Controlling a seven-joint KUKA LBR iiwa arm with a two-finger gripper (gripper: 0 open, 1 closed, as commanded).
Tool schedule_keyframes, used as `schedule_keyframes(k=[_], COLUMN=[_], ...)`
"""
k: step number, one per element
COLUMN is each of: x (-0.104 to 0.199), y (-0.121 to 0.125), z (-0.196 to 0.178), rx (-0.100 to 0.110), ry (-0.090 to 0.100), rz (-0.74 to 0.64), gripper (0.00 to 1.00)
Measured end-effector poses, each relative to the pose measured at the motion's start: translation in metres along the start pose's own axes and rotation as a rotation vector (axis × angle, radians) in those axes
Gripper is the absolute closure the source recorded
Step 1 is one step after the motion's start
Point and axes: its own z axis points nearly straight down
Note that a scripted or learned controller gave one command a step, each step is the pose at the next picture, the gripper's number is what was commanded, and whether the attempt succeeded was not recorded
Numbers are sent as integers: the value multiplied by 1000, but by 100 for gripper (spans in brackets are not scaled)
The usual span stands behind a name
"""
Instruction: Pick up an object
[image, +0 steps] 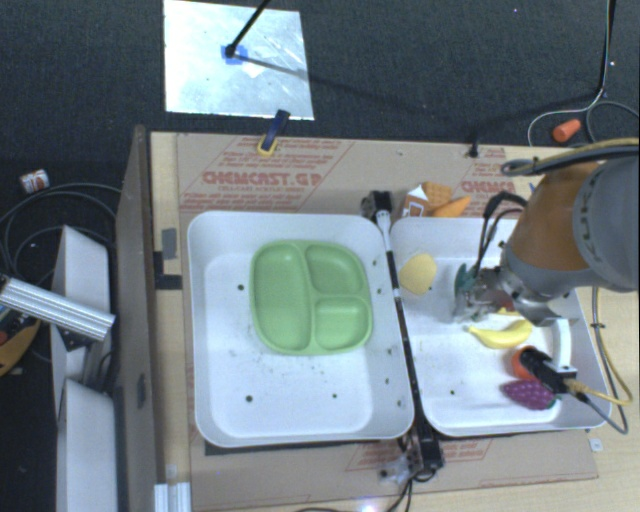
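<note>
Arm reaches in from 3 o'clock; tool (470, 292) is low inside the right bin (445, 400), near its center. Can't tell whether the tool is released or clenched, as wrist bulk hides it. Yellow lemon (418, 272) lies at 9 o'clock of the tool, close by, apart. Banana (503, 333) lies at 5 o'clock, just beside the wrist. Purple grapes (527, 394) sit w/ an orange-red piece (521, 364) at the bin's 4 o'clock corner. Left bin (225, 400) holds a green divided plate (310, 298). Both bins sit on the tabletop (260, 170).
</note>
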Motion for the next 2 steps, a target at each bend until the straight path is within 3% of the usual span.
schedule_keyframes(k=[1, 2], x=[-97, -90], y=[3, 3], z=[-100, -93], rx=[-9, 1], ry=[-10, -1], rz=[8, 1], gripper=[100, 0])
